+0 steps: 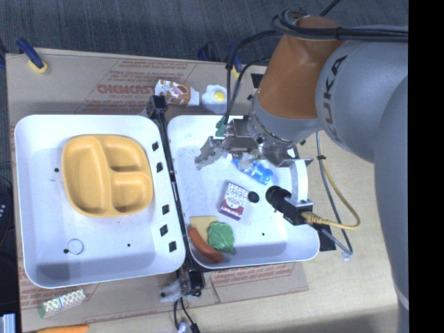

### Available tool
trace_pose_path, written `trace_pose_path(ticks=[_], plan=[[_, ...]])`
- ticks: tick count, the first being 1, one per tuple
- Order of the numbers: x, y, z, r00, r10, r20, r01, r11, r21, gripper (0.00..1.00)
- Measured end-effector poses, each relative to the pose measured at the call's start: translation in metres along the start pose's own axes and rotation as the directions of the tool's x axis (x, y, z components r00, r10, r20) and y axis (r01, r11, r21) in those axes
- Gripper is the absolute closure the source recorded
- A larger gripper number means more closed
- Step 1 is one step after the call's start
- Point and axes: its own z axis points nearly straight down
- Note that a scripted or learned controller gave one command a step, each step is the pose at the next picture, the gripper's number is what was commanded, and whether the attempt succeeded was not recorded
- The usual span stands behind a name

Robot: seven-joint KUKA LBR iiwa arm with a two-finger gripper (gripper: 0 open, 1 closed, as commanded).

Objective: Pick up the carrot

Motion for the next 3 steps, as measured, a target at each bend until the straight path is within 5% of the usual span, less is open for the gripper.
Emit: trace_pose_path(ticks=[1, 2, 3], plan=[[0.076, -0.001, 0.101, 0.978, 0.208, 0.0, -0.208, 0.978, 0.005, 0.0], [0.062, 0.0, 0.101, 0.981, 0.194, -0.001, -0.194, 0.981, 0.006, 0.0], [0.103, 0.02, 0.101, 0.998, -0.055, 0.0, 0.055, 0.998, 0.001, 0.0]])
